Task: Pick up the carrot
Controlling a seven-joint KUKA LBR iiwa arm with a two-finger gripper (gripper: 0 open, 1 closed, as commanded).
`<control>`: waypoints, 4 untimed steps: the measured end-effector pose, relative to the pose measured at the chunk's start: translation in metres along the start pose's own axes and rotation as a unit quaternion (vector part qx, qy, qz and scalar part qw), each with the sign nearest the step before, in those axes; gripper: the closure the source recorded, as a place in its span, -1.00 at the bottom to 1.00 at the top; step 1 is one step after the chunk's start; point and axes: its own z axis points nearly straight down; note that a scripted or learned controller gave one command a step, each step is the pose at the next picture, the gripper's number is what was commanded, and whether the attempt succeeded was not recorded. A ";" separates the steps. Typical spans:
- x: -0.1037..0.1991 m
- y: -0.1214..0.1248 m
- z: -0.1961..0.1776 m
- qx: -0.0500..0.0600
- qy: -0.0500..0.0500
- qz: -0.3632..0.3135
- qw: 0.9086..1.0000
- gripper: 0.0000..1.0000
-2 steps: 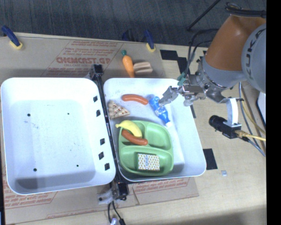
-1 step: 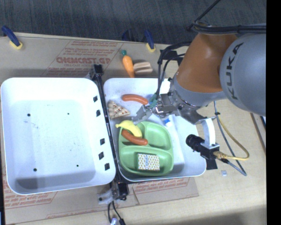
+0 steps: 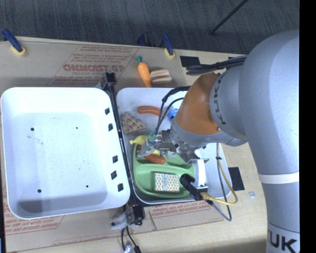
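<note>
From the camera view, the carrot (image 3: 144, 73) lies on the cardboard (image 3: 89, 65) behind the right bin (image 3: 127, 96), well apart from the gripper (image 3: 157, 144), which hangs over the green tray (image 3: 147, 179); whether its jaws are released or clenched, I cannot tell. The cardboard reads "CHEMCAST GP"; the arm (image 3: 276, 136) bears "KUKA" lettering.

Grey arm (image 3: 263, 94), orange wrist band (image 3: 197, 109), black cables (image 3: 168, 101)
</note>
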 end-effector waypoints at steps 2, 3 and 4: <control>0.014 0.123 -0.009 -0.002 0.001 0.154 0.988 -1.00; 0.047 0.130 -0.093 -0.002 0.001 0.250 0.968 -1.00; 0.000 0.112 0.010 0.000 0.000 0.207 0.978 -1.00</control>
